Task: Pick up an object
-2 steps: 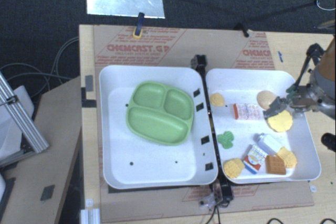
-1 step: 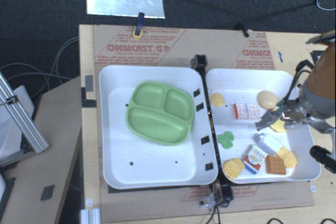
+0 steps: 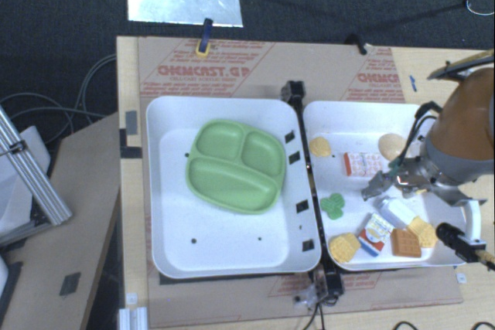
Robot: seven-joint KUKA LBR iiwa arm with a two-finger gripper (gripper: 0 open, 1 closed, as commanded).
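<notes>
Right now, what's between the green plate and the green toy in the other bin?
In the camera view, the two bins' adjoining rims with black clips lie between the green plate and the green toy.

Robot lab: bench (image 3: 255,58) with bins, aluminium framing (image 3: 27,166), loose cables (image 3: 93,81).

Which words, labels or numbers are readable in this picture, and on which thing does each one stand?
"CHEMCAST GP": red print on the board behind the left bin, seemingly repeated at right, partly readable.
Red-and-white packet: print too blurred.
Small carton: print too small.
</notes>
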